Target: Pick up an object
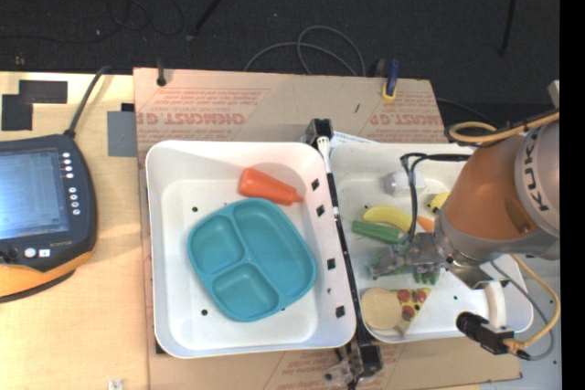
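Two bins (174, 196) are set side by side | gripper (402, 262) is lowered into the right bin, among toys, likely to grab one | banana (388, 216) and green toy (377, 231) lie just beside it | grip cannot be told | carrot (268, 184) and blue tray (251, 258) are kept left

In the left bin, a teal divided plate (252, 260) is lying flat, and an orange carrot-shaped toy (269, 184) is resting just behind it. In the right bin, a yellow banana (388, 216) is lying against a green piece (377, 231), with a round beige item (384, 308) sitting nearer the front.
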Robot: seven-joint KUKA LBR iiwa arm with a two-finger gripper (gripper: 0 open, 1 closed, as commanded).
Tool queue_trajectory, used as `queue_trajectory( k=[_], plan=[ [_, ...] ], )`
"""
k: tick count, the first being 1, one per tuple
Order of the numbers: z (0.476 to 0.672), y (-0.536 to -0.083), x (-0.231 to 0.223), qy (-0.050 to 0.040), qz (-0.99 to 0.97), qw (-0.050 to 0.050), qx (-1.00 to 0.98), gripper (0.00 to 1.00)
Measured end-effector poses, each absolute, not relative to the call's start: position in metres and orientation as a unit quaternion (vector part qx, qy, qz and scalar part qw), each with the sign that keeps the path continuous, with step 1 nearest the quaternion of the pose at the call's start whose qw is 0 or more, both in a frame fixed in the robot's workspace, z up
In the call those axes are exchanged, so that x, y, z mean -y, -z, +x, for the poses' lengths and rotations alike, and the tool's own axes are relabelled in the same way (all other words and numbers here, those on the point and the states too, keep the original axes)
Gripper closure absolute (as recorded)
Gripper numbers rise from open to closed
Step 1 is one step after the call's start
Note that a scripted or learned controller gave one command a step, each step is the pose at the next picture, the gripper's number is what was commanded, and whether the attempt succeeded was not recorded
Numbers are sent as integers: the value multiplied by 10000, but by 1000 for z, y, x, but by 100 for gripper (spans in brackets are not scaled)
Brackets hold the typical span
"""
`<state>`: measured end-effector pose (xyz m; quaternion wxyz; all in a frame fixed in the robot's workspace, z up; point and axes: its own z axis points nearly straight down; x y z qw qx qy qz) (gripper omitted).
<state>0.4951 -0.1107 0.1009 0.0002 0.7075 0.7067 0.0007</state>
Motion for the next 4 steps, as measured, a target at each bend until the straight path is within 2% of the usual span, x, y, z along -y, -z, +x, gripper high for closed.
queue_trajectory(
  k=[1,2,3,4],
  plan=[
    [551,-91,137,-9,7061,31,-7082,0],
    [508,-86,119,17,7082,-40,-7060,0],
    [510,-95,121,18,7099,-40,-7043,100],
    [511,-191,46,-21,7041,-2,-7101,100]
  ],
)
